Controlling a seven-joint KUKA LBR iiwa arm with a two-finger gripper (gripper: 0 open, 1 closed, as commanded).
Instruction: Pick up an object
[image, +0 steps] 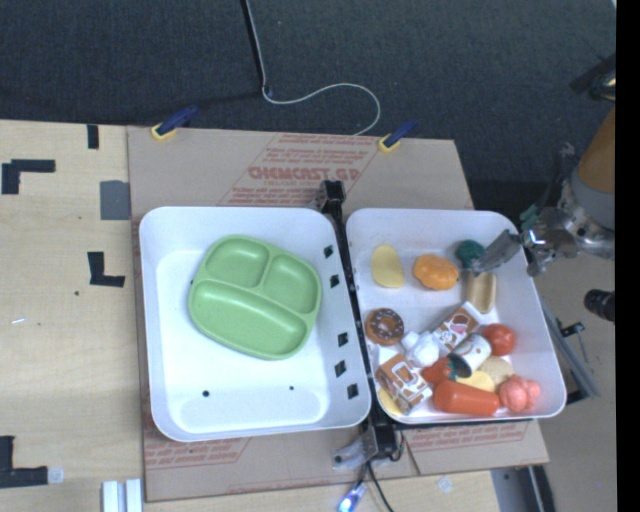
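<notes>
Light was even and fairly bright; the white bins (160, 300) glared slightly, shadows were soft, and detail was mildly blurred.

Your surface (60, 300) is pale wood with black marks. On it lies a cardboard sheet (300, 170), clipped at two top corners, and on that sit two white bins (165, 330) touching side by side.
</notes>
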